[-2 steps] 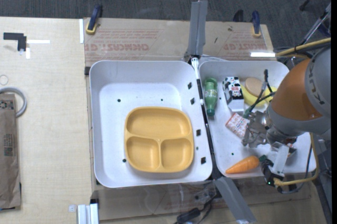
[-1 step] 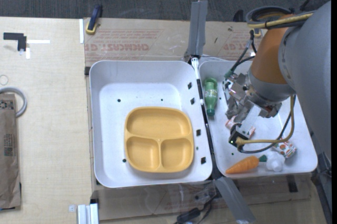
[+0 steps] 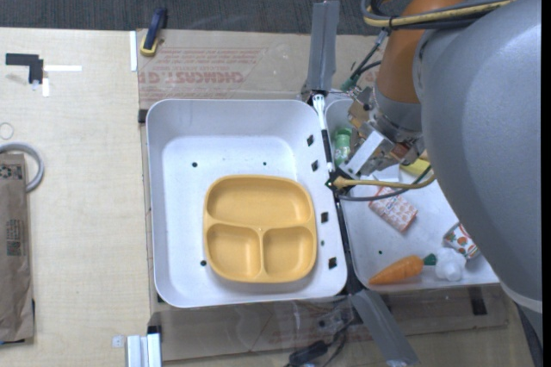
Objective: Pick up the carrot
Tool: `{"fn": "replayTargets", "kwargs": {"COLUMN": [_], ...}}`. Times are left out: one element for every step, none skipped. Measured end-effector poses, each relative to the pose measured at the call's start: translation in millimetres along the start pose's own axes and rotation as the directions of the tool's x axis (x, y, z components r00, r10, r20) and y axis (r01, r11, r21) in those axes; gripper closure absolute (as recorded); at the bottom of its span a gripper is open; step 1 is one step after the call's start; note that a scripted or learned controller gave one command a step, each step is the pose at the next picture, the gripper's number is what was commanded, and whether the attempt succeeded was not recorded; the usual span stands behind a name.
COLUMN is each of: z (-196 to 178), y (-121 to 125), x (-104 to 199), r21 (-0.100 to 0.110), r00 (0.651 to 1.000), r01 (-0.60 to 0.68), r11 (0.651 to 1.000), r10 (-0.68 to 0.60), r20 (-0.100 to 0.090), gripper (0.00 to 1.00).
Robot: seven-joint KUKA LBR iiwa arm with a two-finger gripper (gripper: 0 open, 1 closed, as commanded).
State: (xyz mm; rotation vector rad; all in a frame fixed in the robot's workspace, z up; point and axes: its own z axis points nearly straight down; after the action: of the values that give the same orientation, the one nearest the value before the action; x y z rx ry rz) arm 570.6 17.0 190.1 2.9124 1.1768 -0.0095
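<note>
The carrot is orange with a green tip and lies flat near the front edge of the right bin. My gripper hangs over the back part of that bin, well behind the carrot and apart from it. The big grey arm with its orange band covers the bin's right side. Nothing shows in the gripper's grasp.
A yellow divided plate sits in the left bin. The right bin also holds a pink checkered packet, a green bottle, a yellow item, a white lump beside the carrot, and a small red-and-white packet.
</note>
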Motion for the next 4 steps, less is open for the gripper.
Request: {"fn": "replayTargets", "kwargs": {"z": [-8,-75,-225,-225], "y": [0,3,-30,-30], "x": [-1,-57,-85,-85], "r21": [0.002,-0.002,-0.003,-0.003], "r00": [1.000,0.750,0.946,0.946], "r01": [0.003,0.662,0.325,0.325], "r11": [1.000,0.750,0.946,0.946], "r10": [-0.003,-0.662,-0.325,-0.325], "r20": [0.006,-0.001,-0.001,-0.001], "gripper": [1.00,1.00,1.00,0.00]}}
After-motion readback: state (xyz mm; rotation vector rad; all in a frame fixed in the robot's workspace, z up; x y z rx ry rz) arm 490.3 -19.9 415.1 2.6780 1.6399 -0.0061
